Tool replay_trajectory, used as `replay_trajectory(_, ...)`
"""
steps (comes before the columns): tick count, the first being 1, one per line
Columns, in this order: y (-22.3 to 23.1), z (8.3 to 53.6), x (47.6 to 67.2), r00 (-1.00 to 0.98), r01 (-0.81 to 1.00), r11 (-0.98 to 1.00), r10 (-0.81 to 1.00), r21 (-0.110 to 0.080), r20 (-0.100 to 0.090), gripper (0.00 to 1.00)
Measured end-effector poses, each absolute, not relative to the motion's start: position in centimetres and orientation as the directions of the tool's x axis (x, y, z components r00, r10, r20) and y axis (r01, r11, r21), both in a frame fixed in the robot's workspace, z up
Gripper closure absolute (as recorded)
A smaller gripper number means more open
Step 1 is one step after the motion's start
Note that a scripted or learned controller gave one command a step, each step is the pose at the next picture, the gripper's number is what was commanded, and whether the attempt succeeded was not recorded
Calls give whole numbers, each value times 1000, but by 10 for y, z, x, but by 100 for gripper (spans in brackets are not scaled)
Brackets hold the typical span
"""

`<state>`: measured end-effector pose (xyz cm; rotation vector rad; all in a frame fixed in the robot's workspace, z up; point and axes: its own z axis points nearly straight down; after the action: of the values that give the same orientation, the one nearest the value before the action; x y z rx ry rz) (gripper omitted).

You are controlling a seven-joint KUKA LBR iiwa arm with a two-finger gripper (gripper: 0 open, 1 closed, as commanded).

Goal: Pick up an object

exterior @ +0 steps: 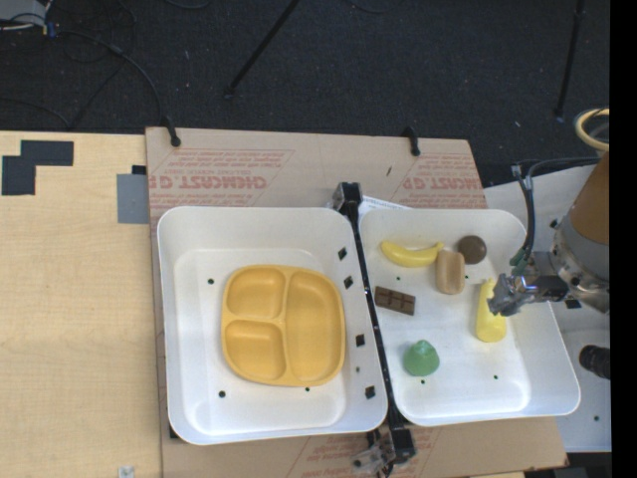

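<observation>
looks like the pick is barely started, the hand (pixel 508 300) is down right against the yellow bottle (pixel 490 317) lying in the right bin (pixel 542 386), can't tell if it's open or closed, nothing lifted yet

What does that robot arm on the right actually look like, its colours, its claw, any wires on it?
The arm is grey metal with a broad orange band above the wrist. Its gripper is small and built of silvery-grey metal parts, with a touch of green where it joins the wrist. A dark cable loops up from there.
</observation>
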<state>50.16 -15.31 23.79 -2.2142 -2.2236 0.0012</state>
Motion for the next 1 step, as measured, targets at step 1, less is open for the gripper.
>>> replay_trajectory(1,-105,244,513,-5,1000,5,1000,-2,1,100)
